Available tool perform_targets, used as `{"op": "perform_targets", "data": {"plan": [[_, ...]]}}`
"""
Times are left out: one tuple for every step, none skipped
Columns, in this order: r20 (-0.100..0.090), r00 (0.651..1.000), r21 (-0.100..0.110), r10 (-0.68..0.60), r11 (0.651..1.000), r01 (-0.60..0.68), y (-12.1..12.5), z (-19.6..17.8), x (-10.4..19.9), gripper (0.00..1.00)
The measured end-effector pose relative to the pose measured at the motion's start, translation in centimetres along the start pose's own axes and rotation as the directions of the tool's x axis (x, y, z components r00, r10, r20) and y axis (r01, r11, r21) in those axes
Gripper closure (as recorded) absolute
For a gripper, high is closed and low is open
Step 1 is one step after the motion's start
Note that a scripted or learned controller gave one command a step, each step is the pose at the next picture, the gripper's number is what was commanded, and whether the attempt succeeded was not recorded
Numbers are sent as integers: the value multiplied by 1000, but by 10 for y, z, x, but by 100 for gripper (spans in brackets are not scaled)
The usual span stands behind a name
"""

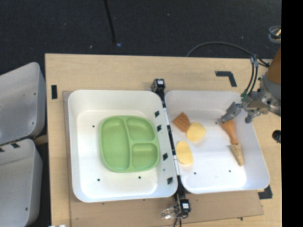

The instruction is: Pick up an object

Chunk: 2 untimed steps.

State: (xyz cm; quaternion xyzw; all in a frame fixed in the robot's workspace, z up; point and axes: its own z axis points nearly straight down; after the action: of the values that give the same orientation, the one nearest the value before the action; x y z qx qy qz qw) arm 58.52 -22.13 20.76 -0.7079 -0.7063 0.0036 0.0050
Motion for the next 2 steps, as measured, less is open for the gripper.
{"op": "perform_targets", "data": {"plan": [[3,1000,-13,-3,1000,3,3,-8,0,0],[3,1000,-10,-2,1000,2,3,54,-1,0]]}}
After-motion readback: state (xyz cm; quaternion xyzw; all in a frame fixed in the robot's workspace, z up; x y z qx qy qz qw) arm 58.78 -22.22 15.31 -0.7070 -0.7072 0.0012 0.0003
